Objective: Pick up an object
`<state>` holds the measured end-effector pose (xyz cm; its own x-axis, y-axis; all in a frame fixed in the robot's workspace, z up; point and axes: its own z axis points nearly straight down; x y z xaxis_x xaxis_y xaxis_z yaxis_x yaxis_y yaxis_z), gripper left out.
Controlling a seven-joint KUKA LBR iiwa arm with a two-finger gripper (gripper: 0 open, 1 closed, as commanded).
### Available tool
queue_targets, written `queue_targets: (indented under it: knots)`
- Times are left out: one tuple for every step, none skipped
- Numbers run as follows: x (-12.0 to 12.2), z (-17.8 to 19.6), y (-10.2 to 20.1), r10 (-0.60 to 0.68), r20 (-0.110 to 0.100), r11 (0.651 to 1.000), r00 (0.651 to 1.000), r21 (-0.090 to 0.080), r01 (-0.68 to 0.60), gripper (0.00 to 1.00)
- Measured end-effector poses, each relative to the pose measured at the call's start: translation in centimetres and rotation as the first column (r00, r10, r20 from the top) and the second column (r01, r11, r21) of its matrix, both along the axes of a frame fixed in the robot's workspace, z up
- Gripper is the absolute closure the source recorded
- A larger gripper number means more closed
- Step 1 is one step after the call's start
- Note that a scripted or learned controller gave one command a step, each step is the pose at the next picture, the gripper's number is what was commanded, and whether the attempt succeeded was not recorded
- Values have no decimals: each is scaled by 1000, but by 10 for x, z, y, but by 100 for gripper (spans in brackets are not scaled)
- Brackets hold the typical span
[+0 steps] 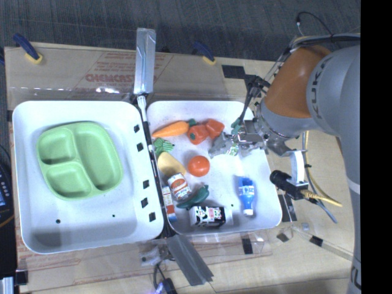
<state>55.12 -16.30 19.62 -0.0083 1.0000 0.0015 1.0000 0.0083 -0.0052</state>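
Far left: left bin (24, 164), shallow and white, holding a green divided plate (76, 158) lying flat near its middle.

Centre: right bin (260, 216), carrying all the loose candidates for the pick. Along its left wall, an orange carrot (171, 128), a small green item (162, 144), a pale yellow bottle (168, 163) and a small red-labelled jar (179, 185). Further in, a red pepper (205, 130) touching the carrot's tip, a round red tomato (198, 165) below it, and a black-and-white carton (208, 215) against the near wall. Right of these, a blue-and-white bottle (246, 195) lying alone on the bin floor.

Right of centre: gripper (228, 144), low over the upper part of the right bin, just beside the red pepper and above the tomato. State of the claw not determinable at this angle and blur; apart or together cannot be told, and nothing seen clamped in it.

Far right: grey arm (306, 90) with orange band, reaching in over the bin's right rim.

Progress, as judged: approach made, no object raised; every item resting on the bin floor. Remaining: closing on one item, probably the pepper or tomato as nearest, then lifting it clear.
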Motion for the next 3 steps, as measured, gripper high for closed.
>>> queue_targets:
  knots:
    - [16, -105, 20, 26, 3, 1000, 1000, -1, -26, 0]
    - [15, -96, 20, 29, 0, 1000, 1000, -1, -29, 100]
    - [106, 7, 86, 127, 6, 992, 992, -2, -127, 100]
